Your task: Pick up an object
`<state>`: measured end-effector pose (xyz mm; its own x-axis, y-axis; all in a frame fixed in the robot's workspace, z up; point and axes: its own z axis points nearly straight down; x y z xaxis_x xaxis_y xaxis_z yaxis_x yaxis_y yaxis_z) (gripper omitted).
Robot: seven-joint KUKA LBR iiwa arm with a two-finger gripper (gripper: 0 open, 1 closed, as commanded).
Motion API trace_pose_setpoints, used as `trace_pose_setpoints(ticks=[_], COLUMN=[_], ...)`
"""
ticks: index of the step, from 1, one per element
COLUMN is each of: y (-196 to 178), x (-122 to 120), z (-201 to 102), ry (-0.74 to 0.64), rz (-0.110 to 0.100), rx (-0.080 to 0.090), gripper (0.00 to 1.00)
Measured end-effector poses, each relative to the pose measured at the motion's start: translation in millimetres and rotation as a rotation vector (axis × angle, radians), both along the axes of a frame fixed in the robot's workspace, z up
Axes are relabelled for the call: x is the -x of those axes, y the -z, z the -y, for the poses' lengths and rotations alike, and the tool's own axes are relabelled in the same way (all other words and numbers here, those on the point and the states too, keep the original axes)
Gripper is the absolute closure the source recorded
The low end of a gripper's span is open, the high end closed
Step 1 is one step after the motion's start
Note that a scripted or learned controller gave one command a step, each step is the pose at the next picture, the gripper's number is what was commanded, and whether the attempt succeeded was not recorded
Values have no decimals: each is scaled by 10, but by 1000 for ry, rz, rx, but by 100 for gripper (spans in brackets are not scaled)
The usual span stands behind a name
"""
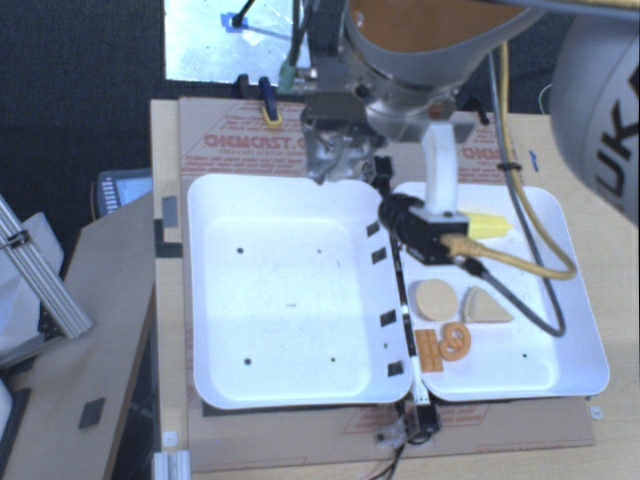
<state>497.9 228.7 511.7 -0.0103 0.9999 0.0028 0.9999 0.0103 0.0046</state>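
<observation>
Arm [600,98] looms closest; its gripper [338,163], claw state untellable, hovers over the left bin [280,268] rim. Likely the approach step; the next move calls for reaching the orange pieces [443,346].

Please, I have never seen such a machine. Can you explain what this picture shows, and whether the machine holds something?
This is a robot arm, grey with an orange band, reaching in from the right. One camera, fixed above, looks down at a slant. Its claw hangs over the far edge of the left bin. In the right bin lie a yellow piece, a tan disc, a tan wedge and orange shapes. No object is visible in the claw.
</observation>
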Motion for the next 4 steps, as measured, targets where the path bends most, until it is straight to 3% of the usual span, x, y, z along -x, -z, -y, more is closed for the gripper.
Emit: trace_pose_setpoints(ticks=[1, 2, 3, 4], y=[7, -109, -103, -219], x=[0, -3, -3, -6], z=[0, -1, -1, -2], ry=[-1, -5, -7, -11], rz=[-1, 1, 0, 3], rx=[1, -1, 0, -2], gripper=[0, 100, 0, 100])
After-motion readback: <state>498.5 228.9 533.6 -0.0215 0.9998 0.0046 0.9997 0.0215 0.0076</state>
